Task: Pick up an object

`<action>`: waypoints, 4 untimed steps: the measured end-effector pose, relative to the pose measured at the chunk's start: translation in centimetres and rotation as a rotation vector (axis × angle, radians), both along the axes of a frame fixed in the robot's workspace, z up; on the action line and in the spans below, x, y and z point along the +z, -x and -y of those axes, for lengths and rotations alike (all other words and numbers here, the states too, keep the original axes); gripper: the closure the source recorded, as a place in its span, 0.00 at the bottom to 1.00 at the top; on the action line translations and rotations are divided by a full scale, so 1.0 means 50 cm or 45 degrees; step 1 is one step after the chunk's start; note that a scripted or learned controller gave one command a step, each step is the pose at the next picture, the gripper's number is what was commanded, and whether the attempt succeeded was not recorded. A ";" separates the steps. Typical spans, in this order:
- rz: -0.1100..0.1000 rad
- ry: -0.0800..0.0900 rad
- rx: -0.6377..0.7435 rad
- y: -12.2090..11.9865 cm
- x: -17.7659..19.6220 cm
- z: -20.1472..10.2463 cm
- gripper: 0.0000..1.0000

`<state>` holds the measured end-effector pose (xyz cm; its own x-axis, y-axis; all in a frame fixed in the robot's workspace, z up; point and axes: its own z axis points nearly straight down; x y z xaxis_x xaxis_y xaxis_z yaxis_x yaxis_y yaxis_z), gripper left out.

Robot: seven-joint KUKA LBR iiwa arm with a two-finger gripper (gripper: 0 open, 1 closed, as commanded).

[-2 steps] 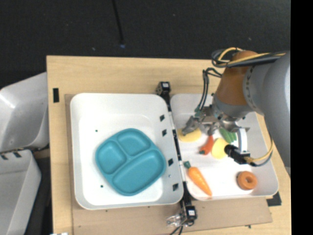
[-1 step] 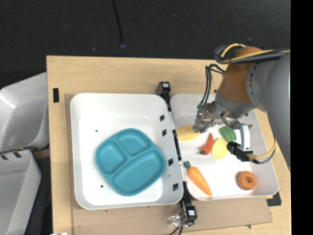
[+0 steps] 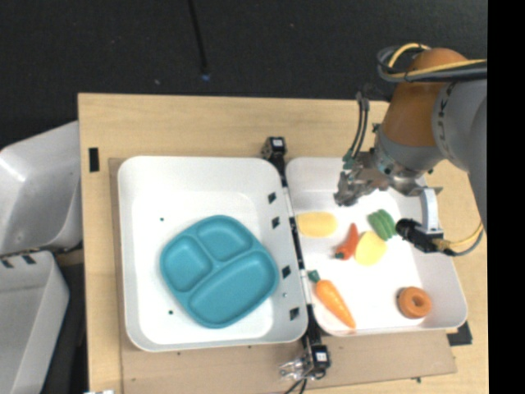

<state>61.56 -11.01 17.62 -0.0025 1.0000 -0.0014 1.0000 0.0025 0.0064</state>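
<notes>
Orange carrot (image 3: 334, 300) lies diagonally, tip toward your lower right, near a chili (image 3: 349, 242) and lemon (image 3: 370, 249); gripper (image 3: 351, 190) state can't be told.

Divided plate (image 3: 218, 270) in left bin (image 3: 139, 220); right bin (image 3: 443, 290) holds carrot (image 3: 335, 301), lemon (image 3: 317, 224), donut (image 3: 414, 302); gripper (image 3: 348, 191) above far-left corner.

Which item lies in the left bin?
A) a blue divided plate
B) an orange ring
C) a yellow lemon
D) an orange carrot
A: the blue divided plate lies alone in the left bin, while the carrot, lemon and orange ring lie in the right bin.
</notes>
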 end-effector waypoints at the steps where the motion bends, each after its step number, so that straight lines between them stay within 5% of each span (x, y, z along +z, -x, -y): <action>1: -0.002 0.000 -0.001 -0.002 0.061 0.003 1.00; 4: -0.005 -0.004 0.007 -0.028 0.134 -0.303 1.00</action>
